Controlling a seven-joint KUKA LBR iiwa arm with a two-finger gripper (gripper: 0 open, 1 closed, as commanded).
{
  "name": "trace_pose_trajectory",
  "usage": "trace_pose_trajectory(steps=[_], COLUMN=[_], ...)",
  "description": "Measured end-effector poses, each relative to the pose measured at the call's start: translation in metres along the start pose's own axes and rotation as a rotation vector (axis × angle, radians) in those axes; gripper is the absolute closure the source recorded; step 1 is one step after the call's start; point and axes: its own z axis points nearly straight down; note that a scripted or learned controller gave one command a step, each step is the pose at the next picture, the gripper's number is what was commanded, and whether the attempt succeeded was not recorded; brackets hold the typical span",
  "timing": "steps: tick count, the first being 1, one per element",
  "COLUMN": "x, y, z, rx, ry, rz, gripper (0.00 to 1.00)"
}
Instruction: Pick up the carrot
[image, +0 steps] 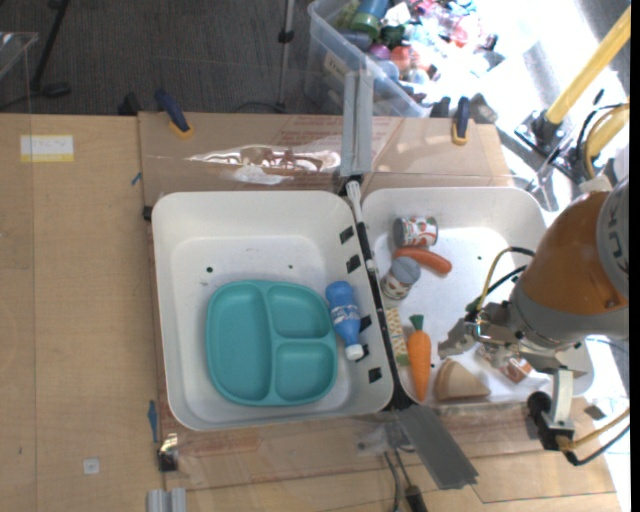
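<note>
The gripper (470, 335) hangs low over the right bin (500, 205), near its front edge, and honestly I can't tell how it's set. Just beside it toward the front sits a tan cone (460, 380). The carrot (419, 360) lies left of the cone, close to the bin's left wall, leafy end pointing back, apart from the gripper. Further back are a sausage (425, 262), a small grey can (400, 277) and a tin (415, 232). The left bin (180, 230) holds a teal tray (270, 342) and a blue bottle (344, 315).
</note>
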Motion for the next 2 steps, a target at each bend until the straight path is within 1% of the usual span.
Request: trace_pose_trajectory(steps=[1,2], x=[0.006,0.006], y=[0.071,0.027], z=[0.031,0.032], rx=[-0.019,-0.02], ry=[0.0,-0.001], rz=[-0.075,-0.02], gripper=[0.0,0.0])
